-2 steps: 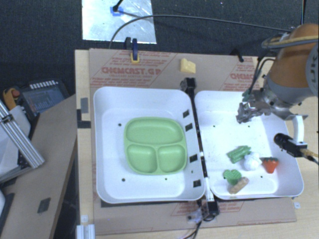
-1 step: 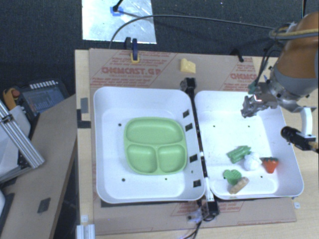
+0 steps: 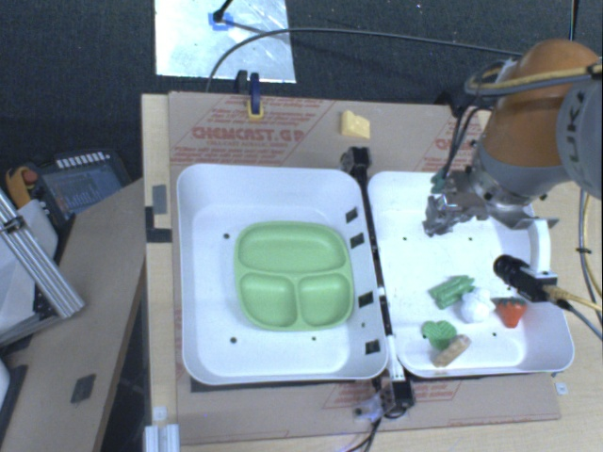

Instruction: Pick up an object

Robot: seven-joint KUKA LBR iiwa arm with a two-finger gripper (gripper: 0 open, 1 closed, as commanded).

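Arm: the grey KUKA arm with an orange band (image 3: 542,92) reaches in from the right, over the right shallow white bin (image 3: 405,252).
Gripper: the two-finger metal gripper (image 3: 439,217) hangs above the bin's bare upper part; whether it grips anything cannot be made out, and how far apart it stands is unclear.
Objects: a green block-shaped toy (image 3: 451,290), a white round ball (image 3: 476,307), an orange-red carrot-like piece (image 3: 510,314), a small green round piece (image 3: 437,331) and a tan oblong piece (image 3: 452,349) lie clustered in the bin's lower half, well apart from the gripper.
Left bin: the left white bin (image 3: 207,215) holds a pale green three-compartment plastic tray (image 3: 292,276).
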